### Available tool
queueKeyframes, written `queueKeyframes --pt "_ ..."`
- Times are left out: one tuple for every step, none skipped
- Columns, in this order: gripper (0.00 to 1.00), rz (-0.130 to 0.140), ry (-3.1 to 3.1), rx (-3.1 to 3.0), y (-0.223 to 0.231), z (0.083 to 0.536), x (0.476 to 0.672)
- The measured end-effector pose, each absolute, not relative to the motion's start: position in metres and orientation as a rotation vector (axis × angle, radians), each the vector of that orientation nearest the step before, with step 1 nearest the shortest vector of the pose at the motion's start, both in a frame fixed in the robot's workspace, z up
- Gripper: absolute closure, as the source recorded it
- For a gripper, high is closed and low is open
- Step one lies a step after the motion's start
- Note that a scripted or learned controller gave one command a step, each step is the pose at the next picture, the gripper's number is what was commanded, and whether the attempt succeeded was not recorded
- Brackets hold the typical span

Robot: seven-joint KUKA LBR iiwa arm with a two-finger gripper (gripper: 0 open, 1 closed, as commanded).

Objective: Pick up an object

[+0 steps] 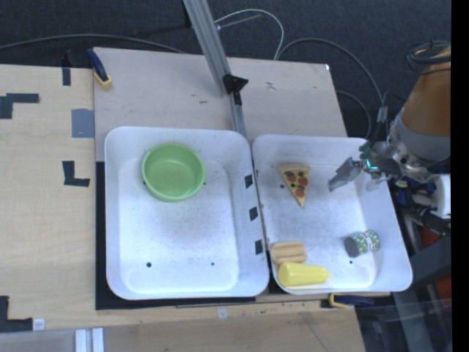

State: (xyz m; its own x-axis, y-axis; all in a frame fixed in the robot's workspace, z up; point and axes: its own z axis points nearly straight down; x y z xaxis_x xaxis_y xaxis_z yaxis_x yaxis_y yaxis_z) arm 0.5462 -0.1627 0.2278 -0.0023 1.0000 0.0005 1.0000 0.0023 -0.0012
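Lying at right bin's (pixel 381 270) near edge: yellow block (pixel 303 273), hot-dog bun (pixel 288 251), small can (pixel 363 242). Resting mid-bin: pizza slice (pixel 296 182). Hovering empty over far-right rim, seemingly lining up: gripper (pixel 355 174), fingers splayed. Sitting apart in left bin (pixel 124 270): green bowl (pixel 174 171).

Claw (pixel 357 174) hovers open above right bin (pixel 388 229), near pizza slice (pixel 295 182)

Both bins, left bin (pixel 124 270) and right bin (pixel 388 266), look like matt white plastic, floors speckled with dark scuffs. Green bowl (pixel 174 171) smooth plastic, slight sheen. Pizza slice (pixel 295 181), hot dog bun (pixel 288 252) and yellow piece (pixel 302 274) look like glossy toy plastic. Bench (pixel 40 218) pale wood grain, matt. Slanted pole (pixel 208 31) brushed metal.
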Motion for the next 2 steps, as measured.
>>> queueKeyframes --pt "0.00 0.007 -2.220 -2.218 -0.168 0.182 0.547" --pt "0.00 0.007 -2.219 -2.215 -0.165 0.118 0.548"
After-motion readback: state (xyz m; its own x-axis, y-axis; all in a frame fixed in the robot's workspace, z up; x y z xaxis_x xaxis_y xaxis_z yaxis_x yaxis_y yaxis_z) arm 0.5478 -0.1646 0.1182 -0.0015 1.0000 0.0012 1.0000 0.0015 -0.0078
